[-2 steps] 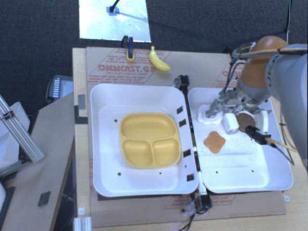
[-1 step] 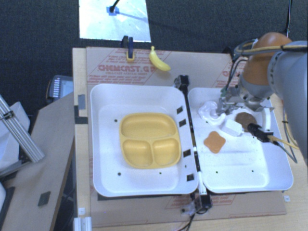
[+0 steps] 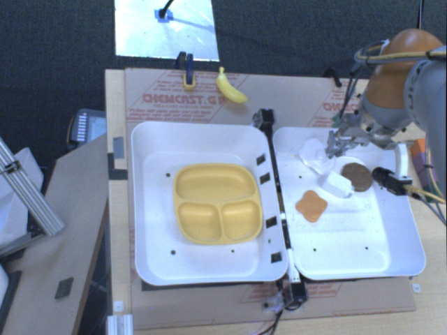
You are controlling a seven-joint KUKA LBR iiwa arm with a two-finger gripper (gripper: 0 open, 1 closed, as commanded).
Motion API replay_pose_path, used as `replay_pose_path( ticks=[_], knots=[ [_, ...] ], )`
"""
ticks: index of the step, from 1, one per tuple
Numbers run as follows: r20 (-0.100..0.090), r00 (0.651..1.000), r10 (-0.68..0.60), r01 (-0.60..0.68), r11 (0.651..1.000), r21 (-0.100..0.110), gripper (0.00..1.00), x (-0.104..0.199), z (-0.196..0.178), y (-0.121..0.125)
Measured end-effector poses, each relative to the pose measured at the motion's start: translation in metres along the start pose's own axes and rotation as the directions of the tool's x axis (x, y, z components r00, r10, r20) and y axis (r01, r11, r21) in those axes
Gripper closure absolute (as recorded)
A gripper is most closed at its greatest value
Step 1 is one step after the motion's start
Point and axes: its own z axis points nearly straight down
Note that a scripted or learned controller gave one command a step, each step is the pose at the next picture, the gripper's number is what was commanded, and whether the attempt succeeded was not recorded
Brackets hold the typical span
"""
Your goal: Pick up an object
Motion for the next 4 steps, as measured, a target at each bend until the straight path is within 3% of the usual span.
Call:
replay_pose_path(
  ticks=[2,4],
  knots=[
    [0.002,1.0,-0.004,0.004,1.0,-0.006,1.0,-0.009,-0.107,0.014],
    [-0.002,1.0,-0.008,0.008,1.0,0.002,1.0,0.094,-0.102,-0.015]
  ],
)
